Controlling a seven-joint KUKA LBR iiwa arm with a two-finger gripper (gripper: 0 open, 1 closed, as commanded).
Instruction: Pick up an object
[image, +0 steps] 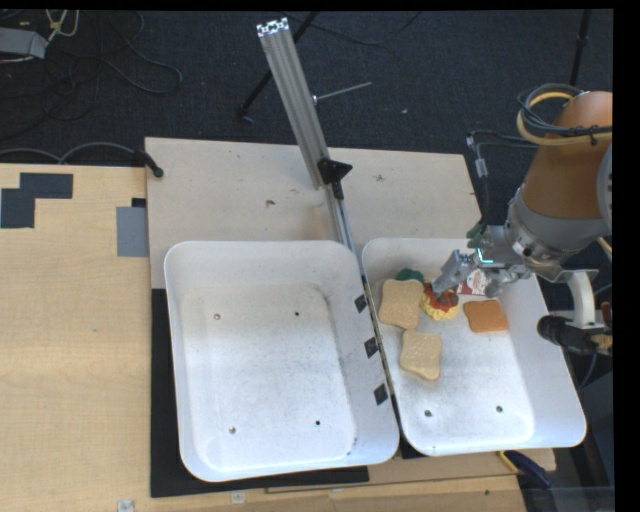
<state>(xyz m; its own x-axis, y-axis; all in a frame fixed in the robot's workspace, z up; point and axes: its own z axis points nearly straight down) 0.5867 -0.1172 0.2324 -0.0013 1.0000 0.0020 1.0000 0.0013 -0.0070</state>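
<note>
Here, arm reaches in from the right, its pincer low over the upper part of the right bin. Can't tell if the pincer is released or clenched; the tip is too small and cluttered against the toys.

Right bin contents, clustered near the top-left:
- tan bread slice next to the divider side, upper
- second tan bread slice just below it, slightly right
- red-yellow toy right under the pincer tip, touching or nearly touching it; unclear whether it sits between the fingers
- green bit above the upper bread, partly hidden
- orange square piece right of the red-yellow toy, flat on the bin floor
- small pale pink item just beside the pincer, blurry

Left bin sits beside the right one, rims touching along the middle. Both bins on a pale board on the bench. A slanted metal rail runs from the top down to the gap between bins.
</note>
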